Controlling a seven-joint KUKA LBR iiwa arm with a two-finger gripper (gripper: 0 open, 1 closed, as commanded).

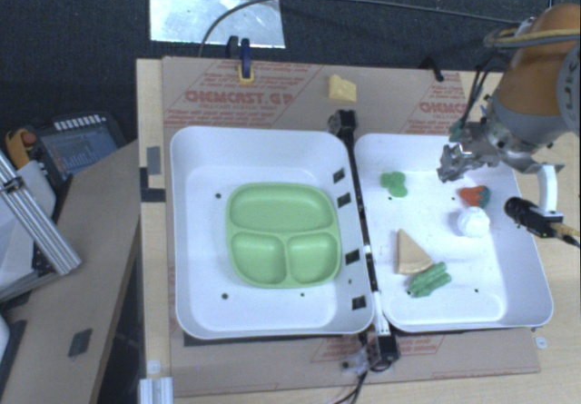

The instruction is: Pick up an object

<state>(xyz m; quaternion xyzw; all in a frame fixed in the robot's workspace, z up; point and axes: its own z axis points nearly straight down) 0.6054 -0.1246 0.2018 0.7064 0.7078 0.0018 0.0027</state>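
Your gripper (451,166) hangs in the right bin (522,302), upper right of the frame, just left of the orange-red piece (473,196); finger state I cannot tell. It looks small, light, probably smooth plastic: pinch across its middle.

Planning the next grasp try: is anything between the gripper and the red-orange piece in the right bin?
Nothing visible stands between them. The gripper hovers over the right bin, just up and left of the red-orange piece. The white ball lies close below that piece, and the green blob lies off to the left.
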